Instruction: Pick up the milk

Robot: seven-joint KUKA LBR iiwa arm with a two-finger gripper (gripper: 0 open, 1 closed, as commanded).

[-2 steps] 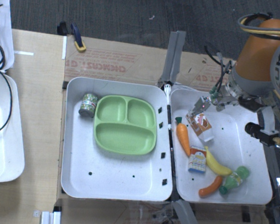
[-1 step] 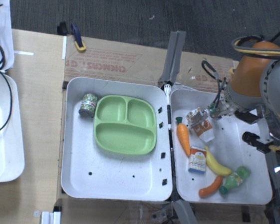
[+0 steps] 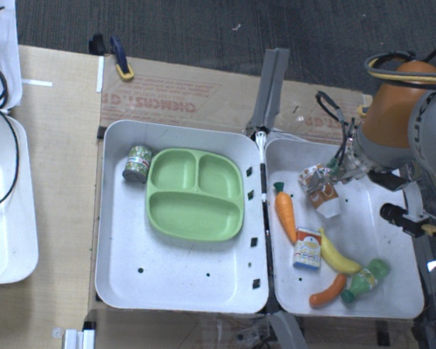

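Currently pincer [image 3: 342, 167] low over right bin [image 3: 390, 307], top edge; you cannot tell its state from this slant. Milk [image 3: 308, 249] lies below pincer, well apart, mid-bin.

Risks, as judgement:
- Crumpled packet [image 3: 320, 186] sits just beside pincer; descent here likely grabs that, not milk.
- Milk touches banana [image 3: 338, 256], carrot [image 3: 284, 216] near; tight grasp may drag either.

Count: one milk, one banana, one carrot, one sausage [image 3: 327, 291], one green bottle [image 3: 365, 279], one packet. Far bin [image 3: 113, 275]: one green tray [image 3: 195, 195], one can [image 3: 136, 163].

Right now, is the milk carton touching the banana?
Touching. In the camera view, the banana lies against the right edge of the milk carton, with no bin floor showing between them.
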